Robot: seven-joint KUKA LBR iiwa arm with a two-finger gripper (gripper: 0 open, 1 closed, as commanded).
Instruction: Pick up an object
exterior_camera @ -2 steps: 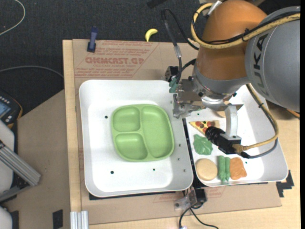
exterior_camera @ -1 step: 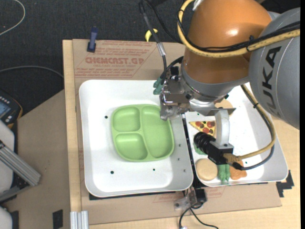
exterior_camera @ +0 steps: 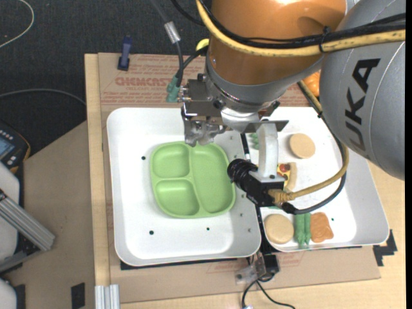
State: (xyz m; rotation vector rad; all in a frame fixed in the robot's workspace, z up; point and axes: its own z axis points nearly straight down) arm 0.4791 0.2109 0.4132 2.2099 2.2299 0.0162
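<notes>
Camera view, from above and at a slant. The grey arm with its orange band point(exterior_camera: 277, 18) enters from the right and hangs over the seam between the two white bins. The hand point(exterior_camera: 203, 132) sits low at the far edge of the green divided plate point(exterior_camera: 191, 180), which lies flat in the left bin point(exterior_camera: 129, 172) directly below and in front of the hand. Whether the hand touches the plate rim cannot be told, and whether its parts stand apart or together cannot be told, since the wrist housing covers them. The plate has three compartments, all facing up.

To the right of the hand, in the right bin point(exterior_camera: 360, 211), lie small food items: a round tan cracker point(exterior_camera: 300, 146) near the far side, a second round tan piece point(exterior_camera: 279, 228) at the near edge, a green bean-like piece point(exterior_camera: 301, 229) just beside it, and an orange piece point(exterior_camera: 320, 228) touching the green one. A black cable bundle point(exterior_camera: 248, 179) and a tan hose point(exterior_camera: 322, 185) hang from the arm between the bins. The bins rest on a cardboard sheet point(exterior_camera: 103, 108) on the tabletop.
</notes>
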